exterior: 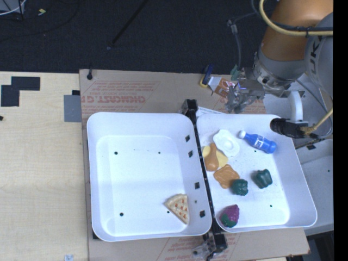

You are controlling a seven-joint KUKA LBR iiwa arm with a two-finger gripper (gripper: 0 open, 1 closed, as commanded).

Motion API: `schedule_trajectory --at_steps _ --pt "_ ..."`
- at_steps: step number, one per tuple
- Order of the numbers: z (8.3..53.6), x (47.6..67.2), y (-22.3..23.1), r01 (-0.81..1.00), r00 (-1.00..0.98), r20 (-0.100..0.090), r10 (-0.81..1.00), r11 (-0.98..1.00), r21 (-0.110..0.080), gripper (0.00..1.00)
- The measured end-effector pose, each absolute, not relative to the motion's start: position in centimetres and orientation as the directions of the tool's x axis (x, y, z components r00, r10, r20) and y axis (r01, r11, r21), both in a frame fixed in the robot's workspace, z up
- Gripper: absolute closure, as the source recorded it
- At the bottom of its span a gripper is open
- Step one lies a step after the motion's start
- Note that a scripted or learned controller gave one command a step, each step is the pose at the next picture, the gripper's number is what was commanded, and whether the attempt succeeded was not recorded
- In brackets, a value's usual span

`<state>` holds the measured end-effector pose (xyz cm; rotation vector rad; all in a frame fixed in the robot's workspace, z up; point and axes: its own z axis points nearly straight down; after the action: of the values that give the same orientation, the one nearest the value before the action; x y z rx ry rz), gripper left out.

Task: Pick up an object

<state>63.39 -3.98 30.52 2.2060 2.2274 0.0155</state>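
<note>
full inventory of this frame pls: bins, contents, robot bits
white bins: 2, side by side on the bench
waffle slice: 1, tan, left bin, near right corner
bottle: 1, blue with white cap, right bin, far side
fried egg: 1, white, beside bottle
flat pieces: 2, orange-tan, right bin, left side
dark green items: 2, right bin, centre
berry-like item: 1, magenta, right bin, near left corner
arm: 1, grey and orange, upper right
hand: 1, above right bin's far edge

The left bin [103, 145] lay mostly bare, a waffle piece [179, 207] near its divider; toys crowded the right bin's [293, 200] left half.
</note>
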Motion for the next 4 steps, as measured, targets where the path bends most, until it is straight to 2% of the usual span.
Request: schedule_trajectory --at_steps 1,2,3,4 --pt "26.5 64.4 -4.0 1.000 -0.004 -0.001 1.000 0.004 -0.005 1.00" --pt "21.0 64.2 -6.8 1.000 0.002 -0.001 1.000 -0.002 -0.008 1.00" --pt "31.5 64.5 4.1 1.000 -0.012 0.004 1.000 0.012 0.009 1.00" --pt "28.4 64.3 3.4 1.000 0.000 -0.001 1.000 0.000 -0.005 1.00"
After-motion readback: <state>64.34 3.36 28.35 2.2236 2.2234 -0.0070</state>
